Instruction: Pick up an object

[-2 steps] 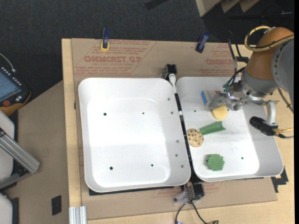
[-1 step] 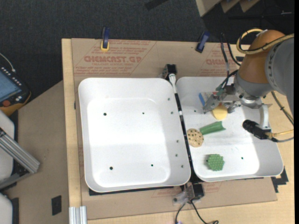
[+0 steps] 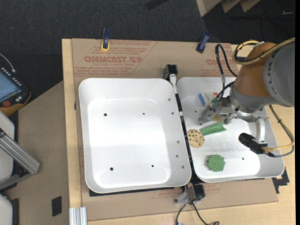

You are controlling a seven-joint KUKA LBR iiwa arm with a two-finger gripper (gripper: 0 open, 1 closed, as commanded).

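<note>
My gripper (image 3: 213,117) hangs low in the right bin (image 3: 267,170), near its middle, at the end of the grey and orange arm. A green stick-shaped object (image 3: 213,128) lies slanted just below the gripper, touching or almost touching it. A round tan cookie (image 3: 195,138) lies to the lower left of the stick, near the bin's left wall. Toward the front of the bin sits a green bumpy round object (image 3: 216,163). A small blue piece (image 3: 201,99) lies behind the gripper, with a bit of red and green beside it partly hidden by the wrist.
The left bin (image 3: 93,93) stands beside the right one, and the two walls meet in a dark seam (image 3: 183,125). Both bins rest on a cardboard sheet (image 3: 136,55) held by clamps at the back.
</note>
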